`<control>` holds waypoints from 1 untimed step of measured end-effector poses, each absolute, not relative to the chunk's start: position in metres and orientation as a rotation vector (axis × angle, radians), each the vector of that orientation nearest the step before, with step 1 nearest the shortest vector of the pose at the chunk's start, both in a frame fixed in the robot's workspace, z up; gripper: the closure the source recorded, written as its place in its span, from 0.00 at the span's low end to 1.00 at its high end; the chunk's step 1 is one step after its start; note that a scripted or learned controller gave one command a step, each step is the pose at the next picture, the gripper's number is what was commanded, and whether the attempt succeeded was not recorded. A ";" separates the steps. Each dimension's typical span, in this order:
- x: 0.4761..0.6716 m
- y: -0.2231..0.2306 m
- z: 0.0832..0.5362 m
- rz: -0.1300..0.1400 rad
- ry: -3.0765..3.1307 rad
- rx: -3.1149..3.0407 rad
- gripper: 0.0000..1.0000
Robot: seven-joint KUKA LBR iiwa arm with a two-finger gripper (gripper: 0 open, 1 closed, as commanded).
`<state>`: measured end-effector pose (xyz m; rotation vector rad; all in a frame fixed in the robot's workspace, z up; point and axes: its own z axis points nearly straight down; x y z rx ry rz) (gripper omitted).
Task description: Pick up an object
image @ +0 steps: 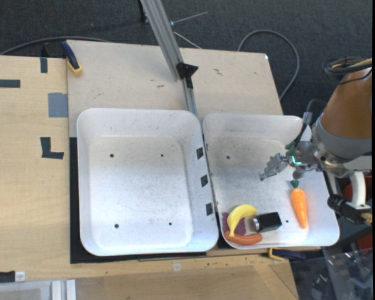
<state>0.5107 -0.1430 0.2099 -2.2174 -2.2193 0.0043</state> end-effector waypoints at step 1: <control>0.511 -0.143 0.211 0.002 -2.222 -2.219 0.00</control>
